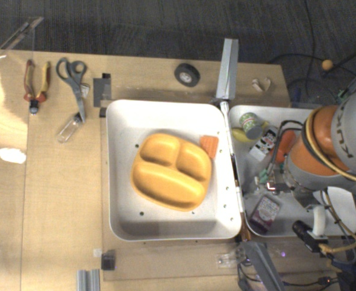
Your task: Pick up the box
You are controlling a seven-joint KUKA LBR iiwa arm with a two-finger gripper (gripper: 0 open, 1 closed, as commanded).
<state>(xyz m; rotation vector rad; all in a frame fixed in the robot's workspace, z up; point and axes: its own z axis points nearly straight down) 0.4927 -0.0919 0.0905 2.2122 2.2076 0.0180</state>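
Purple-dark and flat, the likeliest box (264, 211) lies in the near left part of the right bin (268, 108), close to the wall shared with the left bin (122, 174). The gripper (273, 184) hangs just above and beside its far edge, under the arm (341, 144). Whether it is released or clenched cannot be told, since cables and the wrist body cover it, and nothing is seen to be grasped. A white packet (263, 143) farther back could also be the box, because its shape is too small to read, so the identification is a judgement. In that judgement the step in hand is the approach. To do it well, the gripper should centre over the box, line up across its narrower side, and descend clear of the bin wall, which leaves little room on that side. A can (248, 121) stands at the far left corner, well apart from the box. Much of the right bin is hidden beneath the arm. In the left bin a yellow loaf (171, 170) touches an orange piece (210, 144). Neither bears on the task.
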